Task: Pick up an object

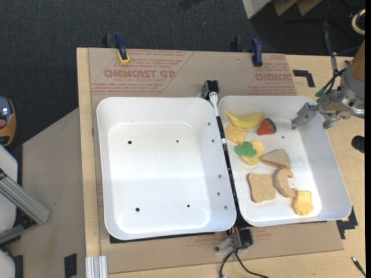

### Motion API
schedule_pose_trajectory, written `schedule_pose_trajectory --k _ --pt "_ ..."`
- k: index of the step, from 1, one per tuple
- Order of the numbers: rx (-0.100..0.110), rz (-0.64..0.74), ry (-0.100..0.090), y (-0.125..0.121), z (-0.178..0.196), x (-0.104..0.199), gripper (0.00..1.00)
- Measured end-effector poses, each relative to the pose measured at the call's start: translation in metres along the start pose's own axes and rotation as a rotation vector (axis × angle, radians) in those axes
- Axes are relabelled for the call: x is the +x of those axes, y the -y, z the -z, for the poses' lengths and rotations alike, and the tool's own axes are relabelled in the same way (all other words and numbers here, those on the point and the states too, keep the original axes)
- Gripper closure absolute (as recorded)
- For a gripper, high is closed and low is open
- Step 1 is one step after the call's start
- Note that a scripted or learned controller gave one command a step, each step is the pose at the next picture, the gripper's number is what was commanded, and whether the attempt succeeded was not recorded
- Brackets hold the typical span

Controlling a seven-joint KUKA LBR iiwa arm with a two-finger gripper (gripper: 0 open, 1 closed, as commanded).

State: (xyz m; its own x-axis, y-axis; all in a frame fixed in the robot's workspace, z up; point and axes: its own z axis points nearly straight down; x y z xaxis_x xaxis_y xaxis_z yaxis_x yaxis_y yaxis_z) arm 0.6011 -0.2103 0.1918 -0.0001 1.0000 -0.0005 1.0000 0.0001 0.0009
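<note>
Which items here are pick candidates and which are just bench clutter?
Job-relevant:
gripper, above the right bin's far right
right bin
banana
strawberry
bread slice
green leafy piece
ridged yellow piece

Just lying about:
left bin
two blue clamps on the board's far edge
cable at the near edge

Two shallow white bins sit side by side on the surface (174, 74); toy food pieces (264, 161) cluster in the right bin (324, 172), beside the left bin (156, 167).
</note>
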Motion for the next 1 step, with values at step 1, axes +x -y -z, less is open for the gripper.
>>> schedule_pose_trajectory --k 1 --pt "0.006 0.004 -0.003 -0.0261 -0.113 0.028 0.0"
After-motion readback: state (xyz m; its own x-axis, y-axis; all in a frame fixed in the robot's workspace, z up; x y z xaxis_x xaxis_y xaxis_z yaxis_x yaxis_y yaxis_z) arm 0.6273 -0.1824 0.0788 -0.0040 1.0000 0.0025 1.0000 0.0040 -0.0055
